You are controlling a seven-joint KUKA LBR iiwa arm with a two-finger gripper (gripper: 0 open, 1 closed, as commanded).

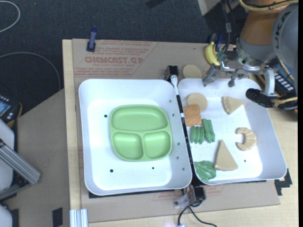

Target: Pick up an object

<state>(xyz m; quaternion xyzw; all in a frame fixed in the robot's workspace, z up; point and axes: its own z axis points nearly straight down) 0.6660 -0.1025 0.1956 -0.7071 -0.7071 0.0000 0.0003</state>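
We look down on two white bins side by side on the surface. The left bin point(92, 141) carries a green divided tray point(140, 131) at its centre. The right bin point(272, 141) carries the loose food items: a round tan cracker point(197, 100) near its far left corner, a brown square piece point(192, 115) just in front of it, green beans point(202, 131) along the left edge, a green leaf point(205, 170) at the near left corner touching a tan wedge point(225, 157), a croissant point(245, 138) toward the right edge, and a second wedge point(231, 104) near the far edge. The gripper point(218, 79) hangs over the far edge of the right bin, its jaws spread apart with nothing between them. A banana point(212, 54) lies beyond the bin, by the arm.
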